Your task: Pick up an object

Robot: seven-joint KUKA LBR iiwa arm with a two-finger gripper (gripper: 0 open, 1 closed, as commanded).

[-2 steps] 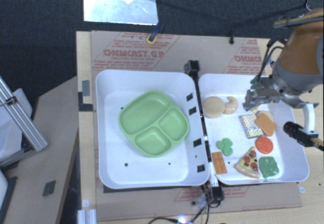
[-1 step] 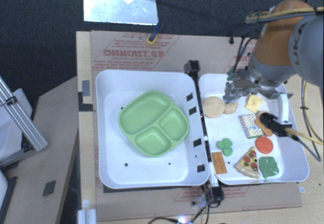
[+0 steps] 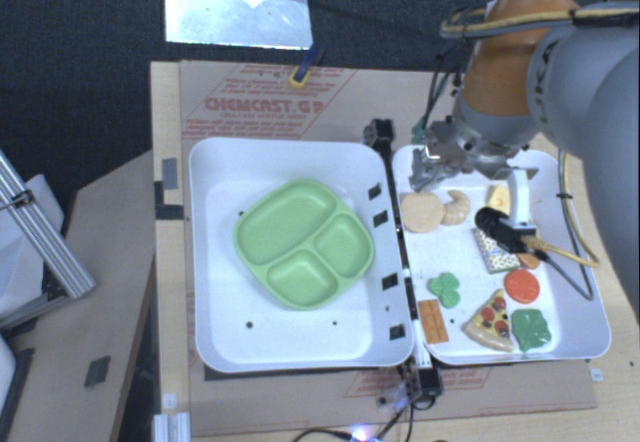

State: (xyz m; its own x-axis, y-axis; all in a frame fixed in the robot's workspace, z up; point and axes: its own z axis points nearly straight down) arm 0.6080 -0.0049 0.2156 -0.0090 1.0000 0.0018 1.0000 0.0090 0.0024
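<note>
A pizza slice (image 3: 490, 319) lay near the front edge of the right bin (image 3: 575, 335), beside a green leaf (image 3: 531, 330). The gripper (image 3: 430, 168) hung at the back left corner, above a round cookie (image 3: 422, 212); the arm (image 3: 560, 50) hid the back edge. The left bin (image 3: 215, 260) carried a green tray (image 3: 304, 244) with free room around.

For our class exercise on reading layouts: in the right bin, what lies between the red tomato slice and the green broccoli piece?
In the camera view, the stretch between the tomato slice and the broccoli piece is bare white bin floor; the pizza slice sits just below that line.
</note>
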